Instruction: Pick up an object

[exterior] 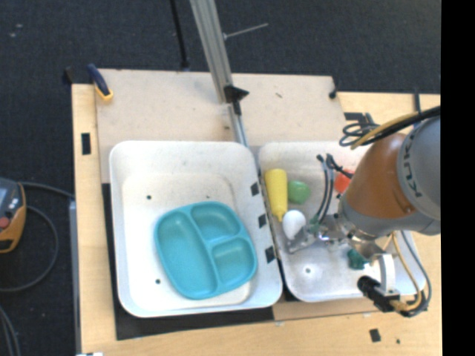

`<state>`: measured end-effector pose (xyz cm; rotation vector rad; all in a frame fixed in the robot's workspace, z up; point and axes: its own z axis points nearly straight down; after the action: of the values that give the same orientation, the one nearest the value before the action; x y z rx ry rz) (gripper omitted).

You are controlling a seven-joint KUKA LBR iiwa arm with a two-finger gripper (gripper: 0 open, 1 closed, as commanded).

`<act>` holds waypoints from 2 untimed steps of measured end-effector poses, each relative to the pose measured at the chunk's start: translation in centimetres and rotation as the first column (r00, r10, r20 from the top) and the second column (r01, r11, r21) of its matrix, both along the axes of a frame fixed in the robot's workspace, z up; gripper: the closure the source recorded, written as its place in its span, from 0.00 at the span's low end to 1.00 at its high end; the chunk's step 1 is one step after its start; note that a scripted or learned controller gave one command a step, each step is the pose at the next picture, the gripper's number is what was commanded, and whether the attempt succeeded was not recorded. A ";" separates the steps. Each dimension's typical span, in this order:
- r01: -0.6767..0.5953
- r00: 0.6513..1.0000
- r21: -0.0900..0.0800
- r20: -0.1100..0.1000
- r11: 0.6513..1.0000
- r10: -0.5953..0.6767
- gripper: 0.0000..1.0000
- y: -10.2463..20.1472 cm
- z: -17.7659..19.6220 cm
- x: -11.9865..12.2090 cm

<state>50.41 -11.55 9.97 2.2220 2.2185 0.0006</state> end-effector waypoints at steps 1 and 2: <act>0.005 1.000 0.003 0.004 1.000 -0.005 1.00 0.0 1.4 0.2; -0.005 1.000 -0.001 0.004 1.000 0.005 1.00 0.4 5.8 0.6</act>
<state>50.99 -11.19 15.77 2.2146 2.2212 0.0044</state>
